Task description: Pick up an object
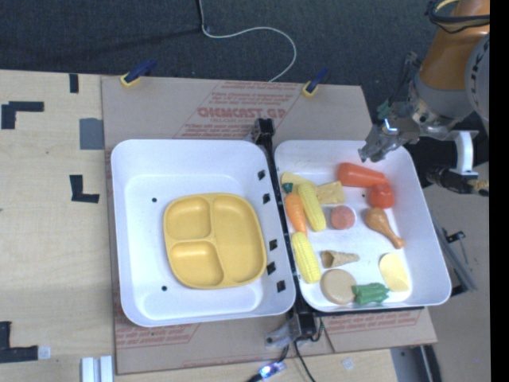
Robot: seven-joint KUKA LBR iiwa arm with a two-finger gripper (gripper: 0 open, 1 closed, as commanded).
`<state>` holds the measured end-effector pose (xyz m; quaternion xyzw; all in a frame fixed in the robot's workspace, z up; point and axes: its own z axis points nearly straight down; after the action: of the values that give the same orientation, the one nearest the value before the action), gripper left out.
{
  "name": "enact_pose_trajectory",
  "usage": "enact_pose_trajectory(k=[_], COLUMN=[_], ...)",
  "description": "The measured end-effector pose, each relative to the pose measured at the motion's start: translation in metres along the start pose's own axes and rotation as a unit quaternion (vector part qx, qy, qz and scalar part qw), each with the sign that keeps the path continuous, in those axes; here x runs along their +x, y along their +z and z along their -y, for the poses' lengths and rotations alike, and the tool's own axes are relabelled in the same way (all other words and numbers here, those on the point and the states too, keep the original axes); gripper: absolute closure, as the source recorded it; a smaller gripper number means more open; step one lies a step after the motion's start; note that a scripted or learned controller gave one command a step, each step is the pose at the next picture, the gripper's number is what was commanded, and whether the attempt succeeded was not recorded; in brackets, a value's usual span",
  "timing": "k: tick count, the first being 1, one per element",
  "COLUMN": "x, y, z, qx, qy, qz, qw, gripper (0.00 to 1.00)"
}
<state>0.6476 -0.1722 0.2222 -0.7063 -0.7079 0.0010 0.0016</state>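
Observation:
My gripper point(374, 151) hangs over the far right corner of the right bin point(425, 221), just above the long red pepper point(362, 174); nothing shows between its fingers. Toy food fills that bin: a small red tomato piece point(381, 196), a drumstick point(383, 225), a pink slice point(343, 217), two corn cobs point(311, 206) point(305, 257), a carrot point(295, 211), a cheese wedge point(330, 192), a cone point(339, 257), a round bun point(338, 285), a green piece point(370, 294) and a yellow lemon point(394, 270).
The left bin point(131, 213) holds a yellow divided plate point(215, 239). Both bins rest on a cardboard sheet point(231, 110) held by clamps point(139, 72) point(316, 80). A white cable point(254, 34) loops behind. The arm point(449, 62) enters from the upper right.

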Motion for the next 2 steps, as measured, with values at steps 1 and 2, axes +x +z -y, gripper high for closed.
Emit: enact_pose_trajectory(k=[1, 2], x=[0.052, 0.098], y=[-0.008, 0.005], z=[-0.001, 0.003], qx=[0.0, 0.002], qy=[-0.002, -0.002], qz=[0.0, 0.0], qw=[1.0, 1.0], gripper=[1.0, 1.0])
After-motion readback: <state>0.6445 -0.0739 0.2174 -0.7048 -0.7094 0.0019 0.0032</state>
